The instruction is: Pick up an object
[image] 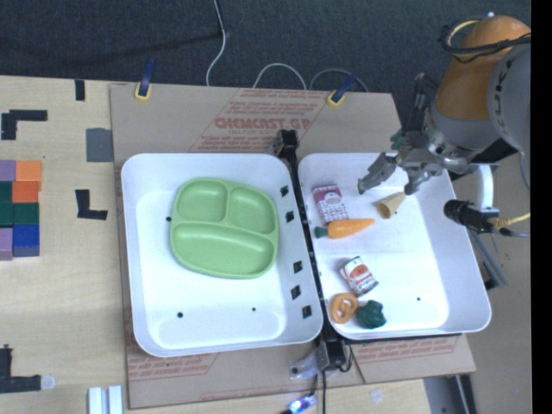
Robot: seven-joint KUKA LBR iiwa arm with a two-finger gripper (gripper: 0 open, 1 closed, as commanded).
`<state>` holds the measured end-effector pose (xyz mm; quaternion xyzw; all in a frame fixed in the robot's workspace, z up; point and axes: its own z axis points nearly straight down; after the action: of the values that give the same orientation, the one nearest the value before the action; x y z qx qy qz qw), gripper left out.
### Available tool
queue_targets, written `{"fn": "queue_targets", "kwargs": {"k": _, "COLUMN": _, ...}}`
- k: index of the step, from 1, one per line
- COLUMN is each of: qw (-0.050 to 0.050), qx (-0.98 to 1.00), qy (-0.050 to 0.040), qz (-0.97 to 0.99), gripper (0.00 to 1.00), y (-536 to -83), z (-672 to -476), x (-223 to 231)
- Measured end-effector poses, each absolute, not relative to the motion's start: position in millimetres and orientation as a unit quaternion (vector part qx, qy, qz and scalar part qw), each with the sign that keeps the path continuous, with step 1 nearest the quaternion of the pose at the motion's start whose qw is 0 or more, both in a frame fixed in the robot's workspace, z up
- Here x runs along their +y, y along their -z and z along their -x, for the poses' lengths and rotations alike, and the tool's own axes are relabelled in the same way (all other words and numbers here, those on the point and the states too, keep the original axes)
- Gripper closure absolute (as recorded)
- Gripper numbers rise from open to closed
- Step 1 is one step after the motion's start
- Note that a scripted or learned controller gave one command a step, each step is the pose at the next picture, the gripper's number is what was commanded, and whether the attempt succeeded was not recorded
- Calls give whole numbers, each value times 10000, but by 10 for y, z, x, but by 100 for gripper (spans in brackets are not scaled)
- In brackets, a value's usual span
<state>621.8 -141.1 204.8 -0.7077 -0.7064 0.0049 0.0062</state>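
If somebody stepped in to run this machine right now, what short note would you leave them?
Gripper: open, holding nothing, over the top of the right bin.
Right bin holds: cone just below the gripper, carrot, small carton, can, pretzel, green piece.
Left bin: green divided plate.
Done: nothing picked up yet.
Left: close on one object, probably the cone, and lift it.
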Motion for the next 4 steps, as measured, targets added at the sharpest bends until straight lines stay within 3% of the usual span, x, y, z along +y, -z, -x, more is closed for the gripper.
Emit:
{"fn": "queue_targets", "kwargs": {"k": 1, "qw": 7, "qx": -7078, "qy": -6, "qz": 7064, "gripper": 0, "y": -2140, "z": -6246, "x": -1404}}
{"fn": "queue_targets", "kwargs": {"k": 4, "qw": -3, "qx": -7075, "qy": 1, "qz": 7067, "gripper": 0, "y": -870, "z": -6207, "x": -1357}}
